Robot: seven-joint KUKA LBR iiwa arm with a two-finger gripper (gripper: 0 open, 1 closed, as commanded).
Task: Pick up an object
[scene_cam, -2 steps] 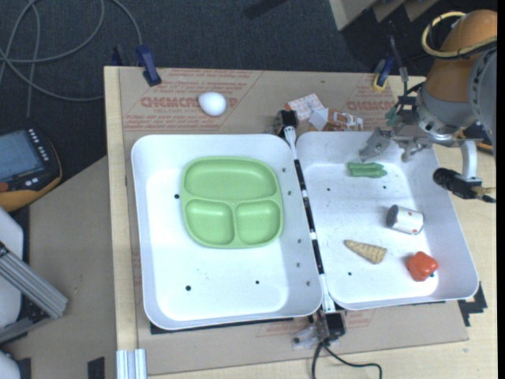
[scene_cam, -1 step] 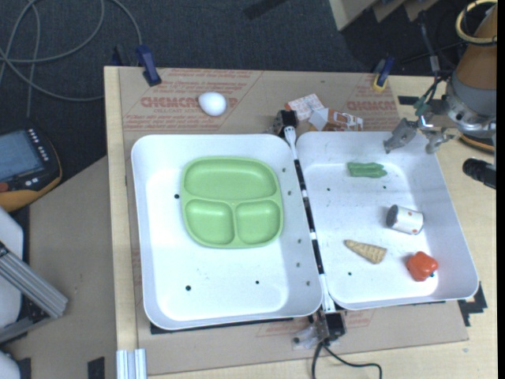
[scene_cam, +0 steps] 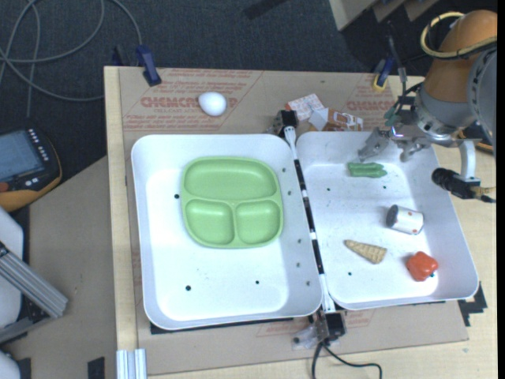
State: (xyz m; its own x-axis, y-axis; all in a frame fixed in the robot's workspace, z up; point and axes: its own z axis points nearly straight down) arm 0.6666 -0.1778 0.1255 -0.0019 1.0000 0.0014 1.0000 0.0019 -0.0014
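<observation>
The right bin [scene_cam: 339, 204] holds a small green oblong piece [scene_cam: 367, 170] near its far edge, a grey and white cylinder [scene_cam: 404, 219], a tan cone [scene_cam: 366, 250] and a red piece [scene_cam: 422, 266]. My gripper [scene_cam: 391, 147] hangs over the bin's far right corner, just above and right of the green piece. Its two fingers stand apart with nothing between them. The orange band and grey wrist rise behind it at the upper right.
The left bin [scene_cam: 158, 235] bears a green divided plate [scene_cam: 233, 200]. On the bench behind the bins lie a white ball [scene_cam: 211, 103] and crumpled wrappers [scene_cam: 316, 113]. Blue clamps [scene_cam: 147, 65] grip the bench's far edge.
</observation>
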